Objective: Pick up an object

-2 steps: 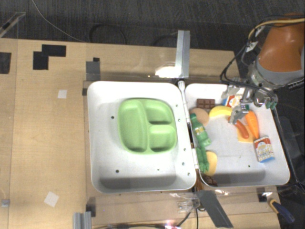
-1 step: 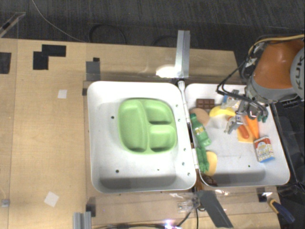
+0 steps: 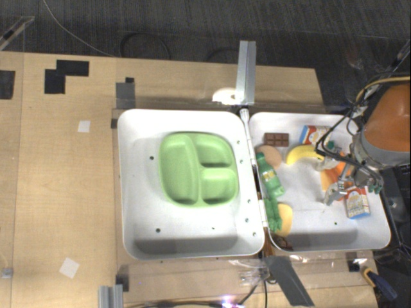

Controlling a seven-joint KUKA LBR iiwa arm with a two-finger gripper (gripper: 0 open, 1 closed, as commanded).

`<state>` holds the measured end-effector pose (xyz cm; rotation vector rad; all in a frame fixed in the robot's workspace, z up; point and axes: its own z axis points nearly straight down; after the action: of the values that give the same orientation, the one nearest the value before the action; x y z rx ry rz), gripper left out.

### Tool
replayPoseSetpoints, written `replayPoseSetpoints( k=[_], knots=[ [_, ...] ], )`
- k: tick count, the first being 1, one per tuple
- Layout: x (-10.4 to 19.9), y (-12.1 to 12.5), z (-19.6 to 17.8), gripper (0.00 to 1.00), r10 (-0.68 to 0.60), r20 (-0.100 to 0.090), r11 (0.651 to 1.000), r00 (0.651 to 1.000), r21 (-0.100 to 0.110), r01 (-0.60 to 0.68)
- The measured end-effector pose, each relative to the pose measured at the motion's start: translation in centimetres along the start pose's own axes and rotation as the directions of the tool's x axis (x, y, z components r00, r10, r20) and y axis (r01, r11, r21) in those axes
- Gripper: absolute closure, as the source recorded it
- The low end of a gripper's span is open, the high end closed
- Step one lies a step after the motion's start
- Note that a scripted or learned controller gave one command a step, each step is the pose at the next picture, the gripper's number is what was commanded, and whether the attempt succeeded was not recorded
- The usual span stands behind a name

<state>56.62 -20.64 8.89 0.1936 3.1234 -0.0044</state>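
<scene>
The arm enters from three o'clock and its hand [image 3: 334,191] hangs low over the right bin [image 3: 379,239], amid clutter. I cannot tell how the hand is set or whether it has hold of anything; cables and the wrist hide it.

Candidates lie close around it: a banana [image 3: 302,154] at its ten o'clock, an orange piece [image 3: 329,175] just beside it, and a small carton [image 3: 357,205] at its four o'clock. A green bottle [image 3: 271,179] lies along the bin's nine o'clock wall.

The left bin [image 3: 138,230] carries a green divided tray [image 3: 196,169].

Risk, as I judge it: with things packed this close, the hand could nudge a neighbour or pinch an edge and slip.
</scene>
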Motion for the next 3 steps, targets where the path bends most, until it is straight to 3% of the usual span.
replayPoseSetpoints(
  k=[1, 2, 3],
  knots=[
    [4.2, 2.4, -0.2, 0.00, 0.014, 0.002, 1.000, 1.000, 0.000, -0.014],
    [7.6, 2.0, -0.3, 0.00, -0.290, 0.010, 0.957, 0.957, 0.003, 0.290],
    [2.5, 8.4, -0.2, 0.00, -0.283, 0.008, 0.959, 0.959, -0.002, 0.283]
  ],
)
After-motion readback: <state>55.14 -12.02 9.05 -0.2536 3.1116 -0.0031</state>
